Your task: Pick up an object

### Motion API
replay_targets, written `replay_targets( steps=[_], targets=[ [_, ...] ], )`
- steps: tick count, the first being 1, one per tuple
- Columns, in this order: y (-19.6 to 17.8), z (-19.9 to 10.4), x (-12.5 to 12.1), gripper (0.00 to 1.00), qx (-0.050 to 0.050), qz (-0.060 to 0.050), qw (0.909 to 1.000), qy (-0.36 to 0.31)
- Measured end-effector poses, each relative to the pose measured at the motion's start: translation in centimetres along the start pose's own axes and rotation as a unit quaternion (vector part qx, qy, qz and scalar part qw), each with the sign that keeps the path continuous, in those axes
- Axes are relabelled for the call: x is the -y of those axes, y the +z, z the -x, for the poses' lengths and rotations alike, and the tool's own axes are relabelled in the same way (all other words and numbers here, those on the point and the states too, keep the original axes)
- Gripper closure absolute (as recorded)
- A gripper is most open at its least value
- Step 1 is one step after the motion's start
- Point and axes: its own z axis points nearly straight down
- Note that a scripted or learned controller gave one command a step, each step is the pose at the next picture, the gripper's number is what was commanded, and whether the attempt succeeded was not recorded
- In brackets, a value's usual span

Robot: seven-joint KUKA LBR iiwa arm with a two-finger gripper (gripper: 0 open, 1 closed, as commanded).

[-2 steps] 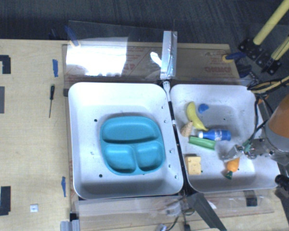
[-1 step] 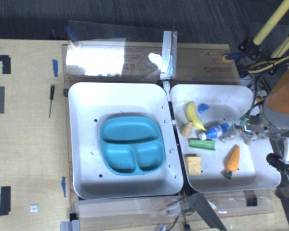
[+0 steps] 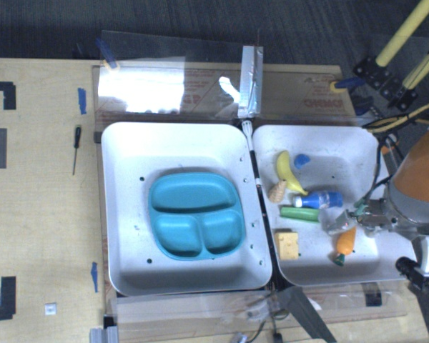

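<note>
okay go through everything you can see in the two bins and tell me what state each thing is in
blue divided tray: upright, lying flat in the left bin, compartments bare.
banana: lying in the right bin.
green marker: lying flat.
carrot: lying on the bin floor, just under the gripper.
tan block: resting flat.
gripper: down in the right bin.

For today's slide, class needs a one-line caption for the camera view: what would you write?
Arm's pincer low in the right bin among a banana, carrot and other toys; blue divided tray in the left bin.
</note>
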Motion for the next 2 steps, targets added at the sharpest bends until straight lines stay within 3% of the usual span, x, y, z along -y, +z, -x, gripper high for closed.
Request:
replay_targets(
  steps=[1, 2],
  targets=[
    [-1.1, 0.1, -0.2, 1.00, 0.002, 0.003, 1.0000, 0.001],
    [-14.8, -7.9, -2.8, 1.00, 0.000, 0.003, 1.0000, -0.006]
  ],
)
